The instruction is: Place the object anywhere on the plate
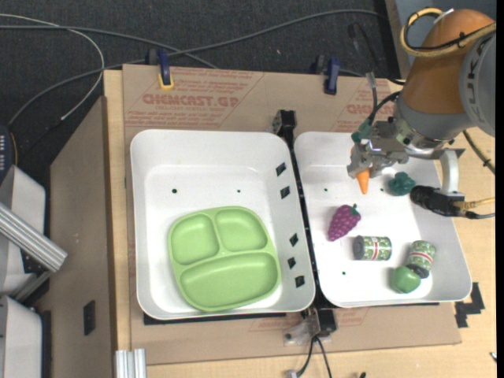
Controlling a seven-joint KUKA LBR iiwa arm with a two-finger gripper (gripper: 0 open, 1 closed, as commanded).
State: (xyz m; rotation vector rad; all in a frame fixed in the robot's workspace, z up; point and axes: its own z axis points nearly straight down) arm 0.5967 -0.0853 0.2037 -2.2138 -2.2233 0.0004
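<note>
Camera view, from above at a slant. Two white bins lie side by side on the bench: the left bin (150, 211) and the right bin (331, 278). The left bin holds one green plate (224, 257) with three compartments, resting toward its near side. My gripper (364, 172) hangs over the far part of the right bin, and one small orange carrot (363, 181) sits between my fingers, its tip pointing down; my jaws are closed on it. The carrot is well apart from the plate, on the other side of the divider between the bins. Five loose things lie in the right bin: one teal piece (402, 183) just right of the carrot, one purple grape bunch (343, 221), two small cans (372, 248) (421, 256), and one green pepper (405, 279) at the near right.
</note>
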